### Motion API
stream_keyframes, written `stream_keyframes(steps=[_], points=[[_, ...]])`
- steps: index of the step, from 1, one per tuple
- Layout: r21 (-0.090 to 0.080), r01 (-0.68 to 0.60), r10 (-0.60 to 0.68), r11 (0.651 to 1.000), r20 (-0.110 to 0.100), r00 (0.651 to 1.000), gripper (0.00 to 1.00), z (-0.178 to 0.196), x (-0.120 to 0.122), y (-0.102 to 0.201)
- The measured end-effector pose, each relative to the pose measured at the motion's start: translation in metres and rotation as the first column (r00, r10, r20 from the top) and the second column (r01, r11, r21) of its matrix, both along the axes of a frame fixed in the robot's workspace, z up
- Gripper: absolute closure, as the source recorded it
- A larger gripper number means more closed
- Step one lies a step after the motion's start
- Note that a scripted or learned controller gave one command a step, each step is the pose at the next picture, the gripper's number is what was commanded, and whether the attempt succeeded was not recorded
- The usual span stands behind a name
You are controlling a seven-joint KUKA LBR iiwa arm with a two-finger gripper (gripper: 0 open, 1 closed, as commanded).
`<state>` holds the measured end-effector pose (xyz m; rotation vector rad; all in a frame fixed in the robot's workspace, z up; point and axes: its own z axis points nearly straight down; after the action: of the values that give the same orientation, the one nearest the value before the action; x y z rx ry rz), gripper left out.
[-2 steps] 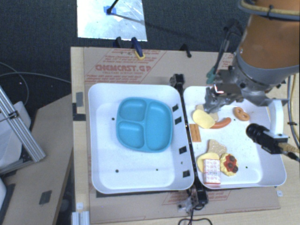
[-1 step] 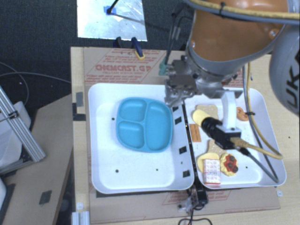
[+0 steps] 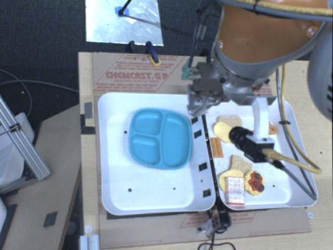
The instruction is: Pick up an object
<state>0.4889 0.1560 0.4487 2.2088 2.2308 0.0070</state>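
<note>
My gripper [image 3: 196,107] hangs over the far end of the divider between the two bins, just beyond the blue plate's far right corner, and I see nothing held in it. The right bin [image 3: 283,189] holds toy food: a yellow piece [image 3: 222,131], a beige slice [image 3: 230,121] behind it, an orange wafer [image 3: 217,149], a tan cracker [image 3: 240,163], a yellow round [image 3: 227,179], a red-and-white box [image 3: 235,190] and a small pizza [image 3: 255,182]. A blue divided plate [image 3: 158,138] lies in the left bin [image 3: 117,168].
The arm's large orange and grey body covers the far part of the right bin. A small orange-red item [image 3: 273,130] lies near the right bin's far right. A cardboard sheet [image 3: 130,72] lies under both bins, with a metal plate [image 3: 125,14] behind.
</note>
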Motion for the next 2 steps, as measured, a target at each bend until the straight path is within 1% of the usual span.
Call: stream_keyframes(steps=[1, 2], points=[[0.001, -0.006, 0.006, 1.000, 0.002, 1.000, 1.00, 0.011, 0.001, 0.000], [-0.004, 0.010, -0.010, 1.000, -0.012, 1.000, 1.00, -0.091, -0.003, 0.000]])
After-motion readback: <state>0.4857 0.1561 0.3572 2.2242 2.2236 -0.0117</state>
